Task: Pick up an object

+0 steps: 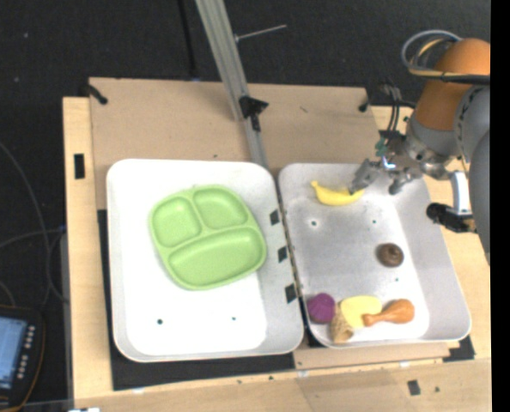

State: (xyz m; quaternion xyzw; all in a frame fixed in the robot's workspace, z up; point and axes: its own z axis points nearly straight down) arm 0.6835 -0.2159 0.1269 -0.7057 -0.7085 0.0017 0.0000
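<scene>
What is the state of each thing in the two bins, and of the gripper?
Green tray: flat in left bin, compartments bare.
Banana: lying at right bin's far edge, beside gripper.
Brown round thing: resting alone.
Purple thing, yellow thing, orange-brown thing: clustered at near edge.
Gripper: above banana's end.

Two white bins (pixel 135 230), one green tray (pixel 208 237), one banana (pixel 336 195), four other small items.

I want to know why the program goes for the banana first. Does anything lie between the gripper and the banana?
Nothing visible does. The gripper sits right at the banana, near the far edge of the right bin. The other items in that bin lie toward its near side.
</scene>
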